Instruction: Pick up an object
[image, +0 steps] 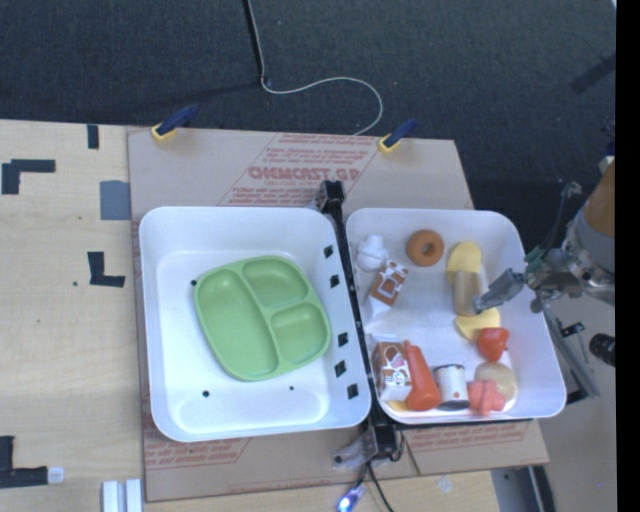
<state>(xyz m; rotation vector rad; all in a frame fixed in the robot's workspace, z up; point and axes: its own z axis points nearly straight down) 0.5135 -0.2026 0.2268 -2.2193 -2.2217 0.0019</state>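
Note:
The right bin (420, 310) holds several small toy foods. Among them are a brown donut (426, 247), a yellow banana piece (463, 259), a red tomato (492, 344), an orange-red carrot (420, 381), a small white bottle (372, 250) and a brown carton (389, 283). My gripper (497, 291) reaches in from the right, hanging over the bin's right side. Its tip sits just right of a tan cylinder (464, 291) and above a yellow wedge (478, 323). I see nothing held in it.
The left bin (170, 300) holds a green divided plate (263, 315). Both bins rest on a cardboard sheet (290, 170) clipped to the bench. A black divider strip (345, 300) runs between the bins. A small can (452, 382) and a pale round fruit (498, 378) lie at the right bin's front.

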